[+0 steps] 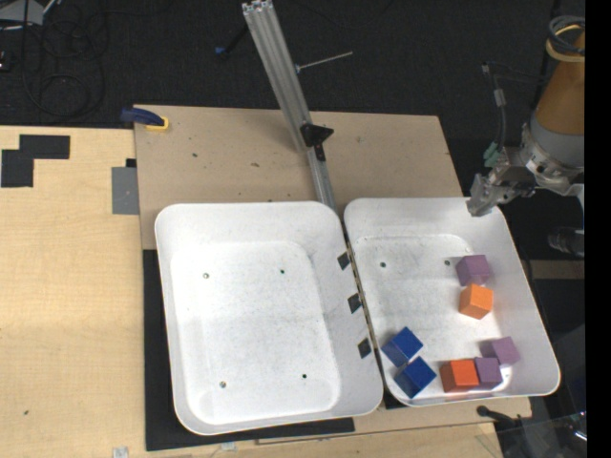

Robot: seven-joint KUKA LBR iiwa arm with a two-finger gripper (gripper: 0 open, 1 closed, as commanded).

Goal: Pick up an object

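Blocks, matte cubes in purple (474, 269), orange (476, 301) and blue (403, 344), sit in the right bin (430, 232); the gripper (484, 198) hangs over its far right corner, grip state unclear.

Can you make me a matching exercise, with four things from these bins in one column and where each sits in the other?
Things:
1. Lone orange cube
2. Pair of blue cubes
3. Left white bin
4. Grey arm's gripper

Places:
A. Near the right bin's divider side, towards the front
B. Over the right bin's far right corner
C. Just below a purple cube
D. Beside the block-filled bin

Pairs: 1-C, 2-A, 3-D, 4-B
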